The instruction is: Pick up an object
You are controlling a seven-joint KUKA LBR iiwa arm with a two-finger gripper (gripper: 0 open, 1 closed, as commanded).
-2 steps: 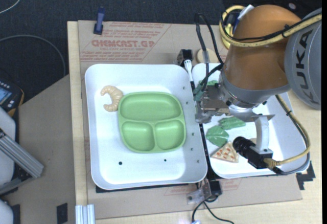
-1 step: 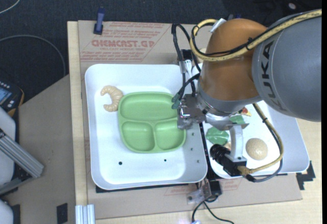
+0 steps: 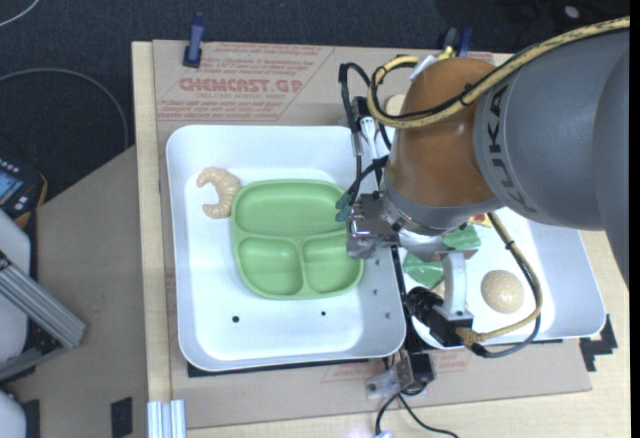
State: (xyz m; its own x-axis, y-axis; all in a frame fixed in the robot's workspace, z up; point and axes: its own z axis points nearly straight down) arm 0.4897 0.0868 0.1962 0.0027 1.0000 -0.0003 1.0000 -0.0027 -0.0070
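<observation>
Approach step: the arm's gripper (image 3: pixel 362 236), finger state not discernible, hangs over the right edge of the green tray (image 3: pixel 295 238) in the left bin (image 3: pixel 200 256); next, descent onto a chosen object seems required.

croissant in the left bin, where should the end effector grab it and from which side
Probably grip the croissant across its thick middle, coming straight down from above. It lies flat on the left bin floor as a curved crescent, with tapered tips that would likely slip. Its right side sits right against the green divided tray, so closing the fingers along the free top-to-bottom direction looks safer.
</observation>
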